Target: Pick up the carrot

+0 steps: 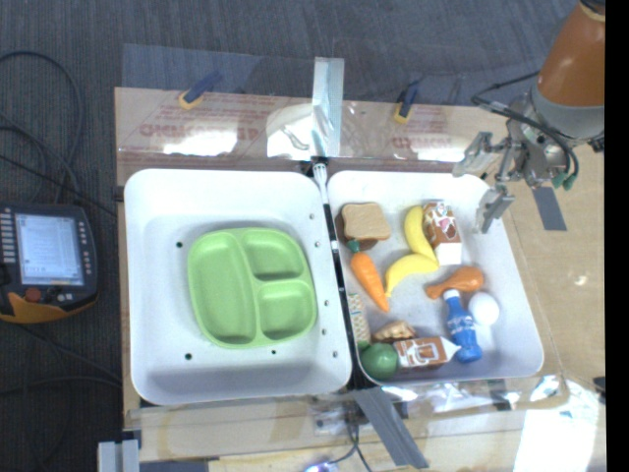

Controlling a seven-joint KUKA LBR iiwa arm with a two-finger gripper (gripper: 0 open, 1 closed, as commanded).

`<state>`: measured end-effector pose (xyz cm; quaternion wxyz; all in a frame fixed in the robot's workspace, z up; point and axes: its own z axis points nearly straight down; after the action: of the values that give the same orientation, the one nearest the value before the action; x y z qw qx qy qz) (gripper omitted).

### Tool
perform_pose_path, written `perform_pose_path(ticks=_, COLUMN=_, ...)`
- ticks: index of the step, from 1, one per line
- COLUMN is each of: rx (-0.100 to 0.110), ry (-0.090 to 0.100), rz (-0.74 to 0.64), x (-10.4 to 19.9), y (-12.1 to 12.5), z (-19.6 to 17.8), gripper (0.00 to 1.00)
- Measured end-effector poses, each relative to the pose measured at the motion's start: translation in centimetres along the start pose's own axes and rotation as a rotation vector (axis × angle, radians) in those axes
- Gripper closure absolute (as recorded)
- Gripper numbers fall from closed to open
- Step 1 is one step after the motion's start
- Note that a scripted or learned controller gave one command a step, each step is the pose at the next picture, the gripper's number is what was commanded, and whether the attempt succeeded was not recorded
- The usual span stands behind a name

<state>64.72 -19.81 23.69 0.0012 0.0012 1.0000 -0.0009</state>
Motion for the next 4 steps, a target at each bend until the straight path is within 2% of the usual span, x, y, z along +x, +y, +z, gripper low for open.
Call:
perform_pose_path(ticks=1, rx=-0.003, ry=0.011, rz=-0.051, x=5.5, y=-0.4, z=10.2, gripper=0.00)
perform_pose_path(ticks=2, rx=0.002, ry=-0.011, rz=0.024, x=9.8, y=1.1, z=14.6, gripper=0.00)
perform_pose_path(ticks=3, rx=0.001, ry=-0.013, rz=0.267, x=9.6, y=4.2, z=14.6, gripper=0.00)
perform_pose_path(ticks=4, rx=-0.003, ry=-0.008, rz=0.307, x=6.5, y=11.6, z=4.9, gripper=0.00)
